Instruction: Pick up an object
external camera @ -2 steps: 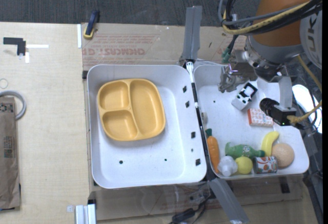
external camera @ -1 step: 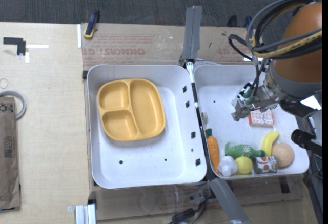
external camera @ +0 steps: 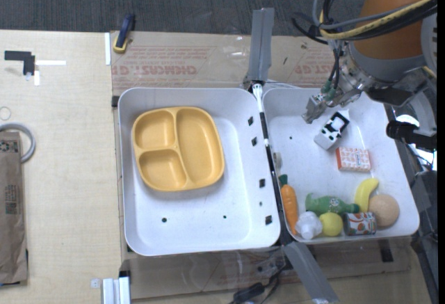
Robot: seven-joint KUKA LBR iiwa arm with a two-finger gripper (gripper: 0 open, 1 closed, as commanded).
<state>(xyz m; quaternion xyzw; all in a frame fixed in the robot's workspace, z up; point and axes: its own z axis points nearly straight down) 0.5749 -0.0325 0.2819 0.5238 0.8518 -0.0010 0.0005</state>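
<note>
Over the right bin [external camera: 398, 165], near its back wall, the gripper [external camera: 314, 109] hangs at a slant, and from this angle it's impossible to tell whether it is apart or together. Just beside it, on the bin floor, lies a small white block with black markings [external camera: 332, 130], boxy and tipped on a diagonal; nothing sits between the gripper and a grasped item. A little further on sits a flat pink and white carton [external camera: 354, 159]. Crowded along the front wall: an orange carrot [external camera: 289, 204], a crumpled white ball [external camera: 308, 226], a green bottle shape [external camera: 331, 204], a yellow lemon [external camera: 332, 224], a red and white can [external camera: 359, 223], a curved yellow banana [external camera: 366, 193] and a round tan ball [external camera: 384, 209], many touching. In the left bin [external camera: 142, 233], a smooth yellow plastic plate [external camera: 178, 148] with three compartments rests alone. The worktop [external camera: 55, 177] is pale wood.
</note>
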